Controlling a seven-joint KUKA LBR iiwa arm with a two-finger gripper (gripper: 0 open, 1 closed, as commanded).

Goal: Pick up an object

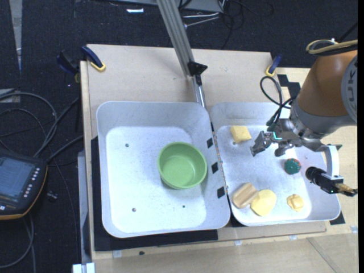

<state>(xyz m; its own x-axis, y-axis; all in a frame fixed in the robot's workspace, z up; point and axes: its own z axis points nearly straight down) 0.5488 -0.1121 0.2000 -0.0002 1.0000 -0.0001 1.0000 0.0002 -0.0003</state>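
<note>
Floor: dark carpet (40, 38) lay around the wooden bench (142, 75).
Cables: black leads (34, 104) trailed left of the bench.
Pendant: a handheld screen unit (17, 183) sat left of the bench.
Clamps: blue-and-yellow clamps (91, 57) gripped the bench's far corners.
Pole: a grey metal strut (173, 24) slanted over the bench's far edge.

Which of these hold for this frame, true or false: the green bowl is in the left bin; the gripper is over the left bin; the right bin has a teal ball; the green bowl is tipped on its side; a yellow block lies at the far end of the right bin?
1. The green bowl is in the left bin. True.
2. The gripper is over the left bin. False: it hangs over the right bin.
3. The right bin has a teal ball. True.
4. The green bowl is tipped on its side. False: it stands upright, opening up.
5. A yellow block lies at the far end of the right bin. True.
</note>
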